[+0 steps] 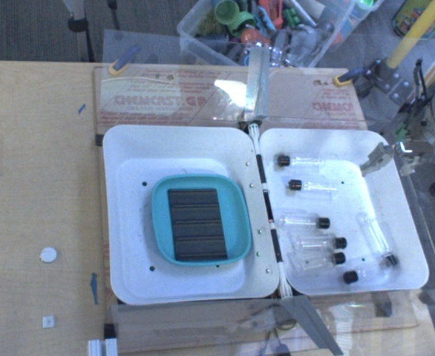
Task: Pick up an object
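The hand (377, 159), its state unclear to me, sits at the right bin's (418, 251) far edge; clear vials (306, 186) may roll away.

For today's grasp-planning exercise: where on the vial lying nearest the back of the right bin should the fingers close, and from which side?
Probably the clear middle of the vial, coming straight down. It lies flat, running left to right with its black cap at the left, so the fingers should straddle its narrow width. Its neighbour lies apart.
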{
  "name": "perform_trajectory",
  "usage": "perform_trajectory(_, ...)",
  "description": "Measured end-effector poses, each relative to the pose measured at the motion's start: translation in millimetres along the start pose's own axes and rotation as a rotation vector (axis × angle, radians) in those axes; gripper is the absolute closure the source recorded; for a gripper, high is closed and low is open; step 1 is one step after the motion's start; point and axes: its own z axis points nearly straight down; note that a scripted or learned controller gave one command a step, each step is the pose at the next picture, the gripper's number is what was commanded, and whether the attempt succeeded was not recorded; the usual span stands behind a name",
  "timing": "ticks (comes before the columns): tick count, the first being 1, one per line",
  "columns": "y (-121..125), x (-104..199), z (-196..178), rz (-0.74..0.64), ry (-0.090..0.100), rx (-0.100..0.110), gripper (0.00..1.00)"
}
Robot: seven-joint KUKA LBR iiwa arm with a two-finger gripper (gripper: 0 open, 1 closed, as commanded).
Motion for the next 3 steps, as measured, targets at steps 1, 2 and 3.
perform_trajectory(1, -53.0, 37.1, 120.8, -0.007, -0.001, -0.005, 0.0)
perform_trajectory(2, 23.5, -0.8, 119.7, -0.056, 0.01, -0.01, 0.0)
perform_trajectory(3, 29.3, 55.3, 121.4, -0.121, 0.001, -0.004, 0.0)
